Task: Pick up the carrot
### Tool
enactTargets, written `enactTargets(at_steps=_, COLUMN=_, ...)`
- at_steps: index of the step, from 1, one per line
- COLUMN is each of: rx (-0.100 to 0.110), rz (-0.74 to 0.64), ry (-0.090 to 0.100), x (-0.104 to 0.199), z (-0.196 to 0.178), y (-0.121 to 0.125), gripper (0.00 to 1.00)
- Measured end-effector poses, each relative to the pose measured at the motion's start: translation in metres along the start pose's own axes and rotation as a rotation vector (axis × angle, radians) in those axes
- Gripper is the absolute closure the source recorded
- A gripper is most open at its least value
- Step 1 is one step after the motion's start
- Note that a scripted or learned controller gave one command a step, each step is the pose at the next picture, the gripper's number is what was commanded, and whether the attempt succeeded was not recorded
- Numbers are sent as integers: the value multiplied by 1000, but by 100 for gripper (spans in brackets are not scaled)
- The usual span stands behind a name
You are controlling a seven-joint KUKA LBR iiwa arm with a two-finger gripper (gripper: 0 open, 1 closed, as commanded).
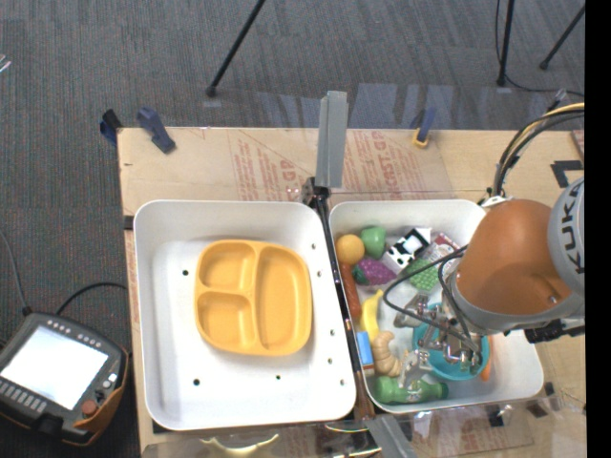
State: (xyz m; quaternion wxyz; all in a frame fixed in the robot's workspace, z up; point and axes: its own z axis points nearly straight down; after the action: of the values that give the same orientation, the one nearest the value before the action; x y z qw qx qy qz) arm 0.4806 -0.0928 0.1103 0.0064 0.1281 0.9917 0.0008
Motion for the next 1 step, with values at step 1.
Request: enactTargets(at_steps=1, rx=-1, rz=-5, ry=0, x=0, z=-9, y=1, gripper=100)
